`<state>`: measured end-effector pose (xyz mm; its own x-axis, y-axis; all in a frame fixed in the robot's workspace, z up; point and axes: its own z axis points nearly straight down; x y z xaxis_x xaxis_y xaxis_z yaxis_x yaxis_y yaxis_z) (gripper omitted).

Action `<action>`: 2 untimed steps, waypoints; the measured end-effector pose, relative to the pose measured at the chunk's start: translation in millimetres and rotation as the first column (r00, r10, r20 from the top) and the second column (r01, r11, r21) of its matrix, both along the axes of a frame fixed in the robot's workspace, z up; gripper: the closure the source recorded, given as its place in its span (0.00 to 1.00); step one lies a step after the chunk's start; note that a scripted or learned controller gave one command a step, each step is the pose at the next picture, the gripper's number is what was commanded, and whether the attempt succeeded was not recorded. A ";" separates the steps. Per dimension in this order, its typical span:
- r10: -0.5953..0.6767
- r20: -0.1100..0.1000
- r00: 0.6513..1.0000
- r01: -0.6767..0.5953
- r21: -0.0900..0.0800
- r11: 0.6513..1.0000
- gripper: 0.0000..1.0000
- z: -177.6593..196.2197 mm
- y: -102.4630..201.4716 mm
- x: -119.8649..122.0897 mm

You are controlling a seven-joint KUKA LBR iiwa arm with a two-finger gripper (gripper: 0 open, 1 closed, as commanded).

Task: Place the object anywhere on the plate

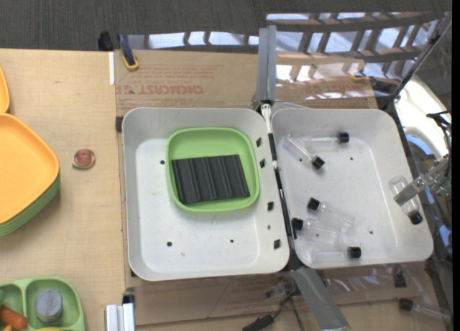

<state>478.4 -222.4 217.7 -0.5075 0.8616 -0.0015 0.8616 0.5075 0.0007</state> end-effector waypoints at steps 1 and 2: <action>0.102 -0.002 0.995 -0.102 0.001 0.995 1.00 -40.5 0.7 -0.6; 0.302 0.001 0.953 -0.302 -0.001 0.953 1.00 16.6 9.1 0.6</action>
